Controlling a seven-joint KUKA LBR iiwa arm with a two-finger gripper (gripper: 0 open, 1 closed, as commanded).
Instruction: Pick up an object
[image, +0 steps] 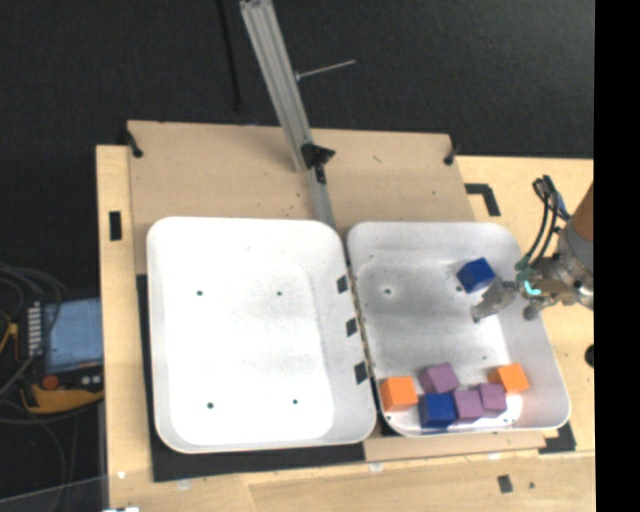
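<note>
The right bin (420, 250) holds several small blocks. A blue cube (475, 273) lies alone near its far right side. Along the near edge sit an orange block (399, 391), a purple block (439, 378), a blue block (437, 409), two more purple blocks (468, 404) and another orange block (512, 377). My gripper (508, 303) hangs over the bin's right side, just right of and below the lone blue cube. Its fingers (487, 301) stand apart, open, with nothing between them.
The left bin (250, 330) lies beside the right one, their rims meeting at the middle. A slanted metal post (285, 90) rises behind the bins. Cables and a blue box (70, 335) lie off the bench at the left.
</note>
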